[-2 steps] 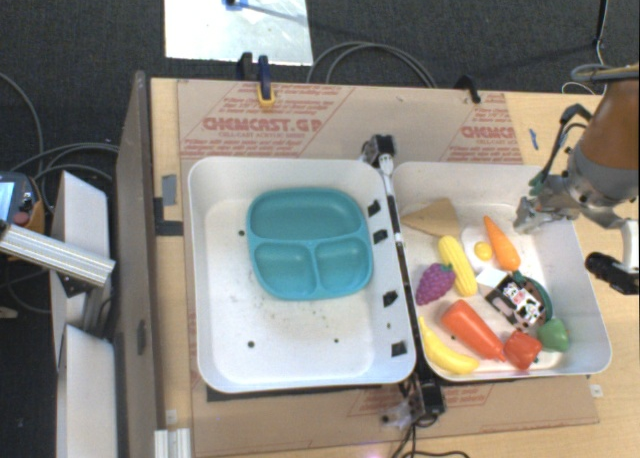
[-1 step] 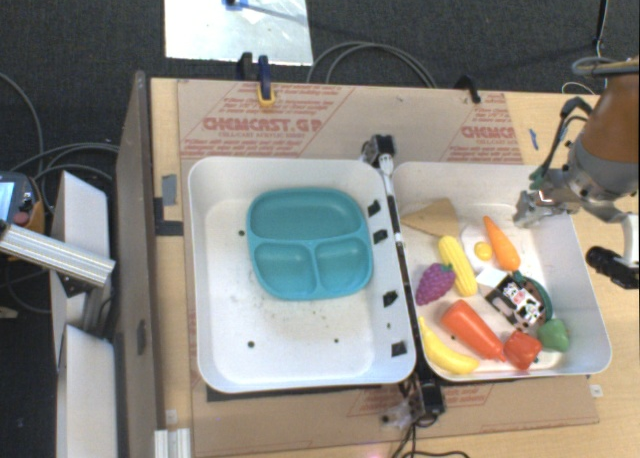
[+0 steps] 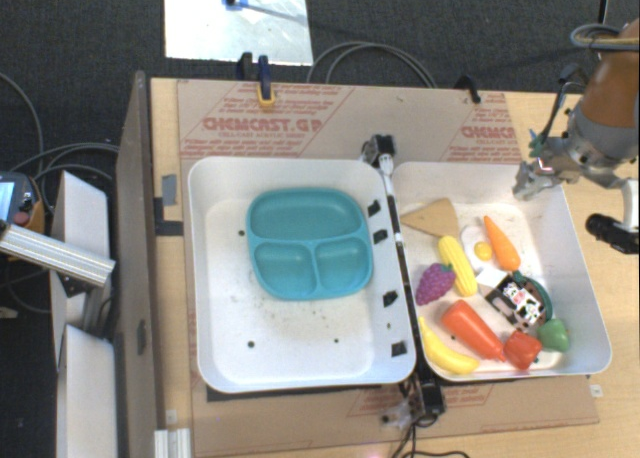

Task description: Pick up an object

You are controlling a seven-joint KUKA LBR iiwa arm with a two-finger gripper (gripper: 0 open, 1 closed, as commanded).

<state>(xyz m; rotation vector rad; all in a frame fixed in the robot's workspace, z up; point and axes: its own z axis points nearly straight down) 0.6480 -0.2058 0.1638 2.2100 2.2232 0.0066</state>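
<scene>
The robot arm's claw [image 3: 533,178] hangs over the far right corner of the right-hand bin [image 3: 585,276], with no toy in it; whether it is spread or closed cannot be told from this angle. All the candidates for picking lie below and to the left of the claw, toward the near end of that bin: a small carrot [image 3: 500,242] nearest it, a tan wedge [image 3: 432,217] further left, then corn [image 3: 458,264], purple grapes [image 3: 435,283], a larger carrot [image 3: 472,330], a banana [image 3: 447,350], a red piece [image 3: 522,350] and a green one [image 3: 553,334]. The other bin, well to the claw's left, holds a blue divided tray [image 3: 308,243]. The job appears to be at the approach stage, nothing yet chosen. The next move would call for swinging inward over one toy, most readily the small carrot, and descending squarely upon it.
</scene>
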